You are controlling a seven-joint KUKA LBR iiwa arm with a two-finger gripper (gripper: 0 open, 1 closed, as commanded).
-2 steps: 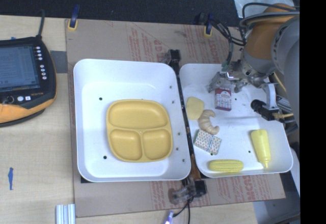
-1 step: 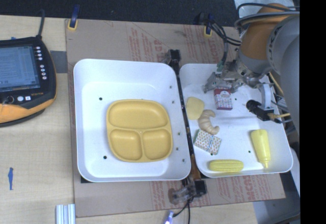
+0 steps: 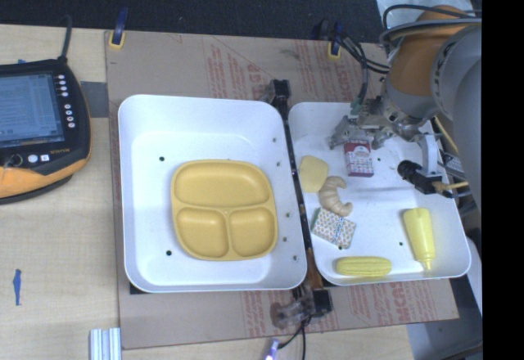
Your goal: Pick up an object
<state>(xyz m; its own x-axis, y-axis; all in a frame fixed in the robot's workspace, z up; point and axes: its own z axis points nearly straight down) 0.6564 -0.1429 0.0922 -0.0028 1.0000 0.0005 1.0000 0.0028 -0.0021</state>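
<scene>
Red-and-white carton [image 3: 358,159] stands in the right bin [image 3: 381,245], toward that bin's far edge, and it looks like the thing chosen for the pick because the pincer [image 3: 359,137] hangs directly over its top. The fingers spread to either side of the carton's upper end, so I judge the pincer released and straddling it rather than clenched; whether the pads touch the carton I cannot tell. The arm reaches in across the bin's far right corner, which keeps the wrist clear of the other items.

Those items lie nearer the desk's front edge: a pale yellow piece [image 3: 313,173] and a croissant [image 3: 335,196] by the bin's left wall, a patterned packet [image 3: 333,229] just in front of them, a corn cob [image 3: 363,267] along the front wall, and a yellow bottle [image 3: 420,235] toward the right wall. The carton sits apart from them, so closing on it should disturb nothing.

The left bin [image 3: 147,186] holds a yellow divided plate [image 3: 223,209].
</scene>
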